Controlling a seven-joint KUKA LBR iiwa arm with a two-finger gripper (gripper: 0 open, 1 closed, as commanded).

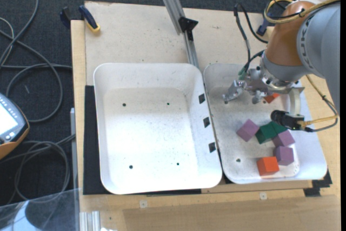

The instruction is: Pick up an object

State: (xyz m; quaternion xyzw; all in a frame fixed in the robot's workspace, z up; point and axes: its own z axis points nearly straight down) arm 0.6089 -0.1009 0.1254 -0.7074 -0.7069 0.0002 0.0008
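- Tool (233, 96) hangs over the right bin (216, 77), upper part; cannot tell its opening or any hold.
- Blocks cluster lower right of tool; purple block (247, 130) nearest, just below.

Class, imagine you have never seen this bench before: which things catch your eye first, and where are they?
The grey arm with its orange band reaches in from the right, its claw over the right bin. Below it, bright blocks cluster in that bin: purple, green, orange. The left bin is plain white.
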